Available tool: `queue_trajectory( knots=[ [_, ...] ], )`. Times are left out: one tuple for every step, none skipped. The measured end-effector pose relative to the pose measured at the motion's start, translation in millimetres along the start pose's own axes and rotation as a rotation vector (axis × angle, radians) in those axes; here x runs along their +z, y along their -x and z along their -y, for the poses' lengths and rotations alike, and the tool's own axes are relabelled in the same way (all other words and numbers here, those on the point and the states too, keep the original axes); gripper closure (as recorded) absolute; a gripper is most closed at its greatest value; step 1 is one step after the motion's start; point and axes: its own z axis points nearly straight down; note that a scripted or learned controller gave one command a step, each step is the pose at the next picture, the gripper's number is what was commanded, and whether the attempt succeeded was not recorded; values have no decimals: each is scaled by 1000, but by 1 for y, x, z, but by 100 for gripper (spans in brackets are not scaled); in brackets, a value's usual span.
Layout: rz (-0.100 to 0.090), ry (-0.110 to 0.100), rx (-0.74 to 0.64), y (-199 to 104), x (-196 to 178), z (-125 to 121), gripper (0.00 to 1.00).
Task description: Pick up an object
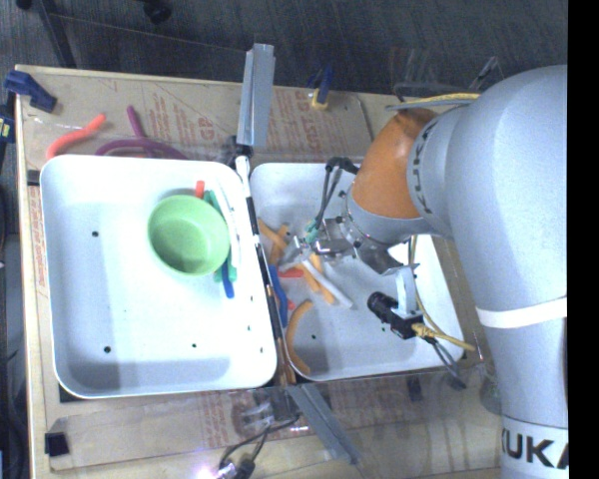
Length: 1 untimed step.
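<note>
Your claw hung low in the right-hand shallow white plastic bin, over a scatter of thin orange plastic sticks; whether it was released or clenched you could not tell. Those sticks lay just below and beside the claw, the nearest with its long axis slanting down and away to the right. You would have judged them light, stiff and a little slick, best pinched mid-length across the narrow width.
</note>
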Motion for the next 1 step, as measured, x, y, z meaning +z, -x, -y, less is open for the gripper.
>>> queue_trajectory(
  knots=[
    [-2,0,-6,-2,-10,-1,100]
  ],
)
